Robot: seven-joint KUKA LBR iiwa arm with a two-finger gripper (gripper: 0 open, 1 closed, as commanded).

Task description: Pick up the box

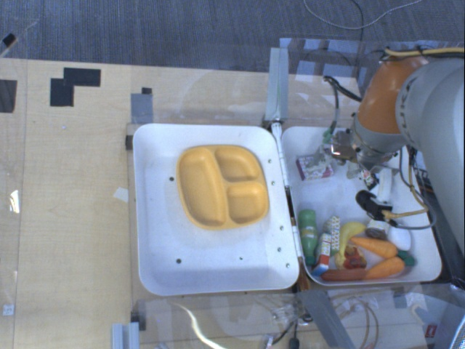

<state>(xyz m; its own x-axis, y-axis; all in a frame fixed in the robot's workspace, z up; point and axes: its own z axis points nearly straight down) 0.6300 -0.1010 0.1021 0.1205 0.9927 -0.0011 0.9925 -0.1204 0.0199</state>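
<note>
Nearest the camera, along the front wall of the right bin (330, 195), a sausage (344, 275) lies flat with a carrot (385, 268) just beside it on the right. A second carrot (374, 246) lies just behind them. A small red thing (354, 257) sits between the sausage and that second carrot, too small to name. Further back in the same heap are a banana (352, 233), a patterned pack (332, 233) just left of it, and a green bottle (308, 229) lying lengthwise against the bin's left wall. The box (314, 167), small and pale with pinkish print, lies flat in the back left part of the right bin. It is apart from the heap, with bare white floor between them. The end effector (336, 153) is low over the bin at the box's right end, very close to it. Whether the two touch cannot be told, nor whether the end effector is wide or narrow. The box rests on the bin floor. The arm (429, 115) comes in from the right, its orange band (381, 97) above the back of the right bin. The left bin (156, 217) carries a yellow plate (221, 186) with three compartments, set near its middle. Both bins sit side by side on the pale wooden counter (65, 217), their near walls touching.
</note>
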